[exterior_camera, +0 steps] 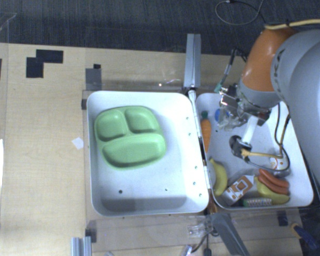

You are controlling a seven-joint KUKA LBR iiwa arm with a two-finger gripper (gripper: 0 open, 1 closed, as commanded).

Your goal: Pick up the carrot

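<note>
Carrot (205, 132) not yet picked: lies flat in right bin (304, 193), hard against wall shared with left bin (149, 207), just left of tool (232, 116) and slightly below it. Tool hangs over bin's upper part, nothing visibly in it; fingers too blurred to say open or closed. Grasp and lift all left to do. Wall crowds carrot's far side; banana (220, 177) lies near below. Open floor between tool and carrot.

Plate (129, 136) in left bin (144, 199); carrot (206, 134) against right bin's (304, 188) left wall
</note>
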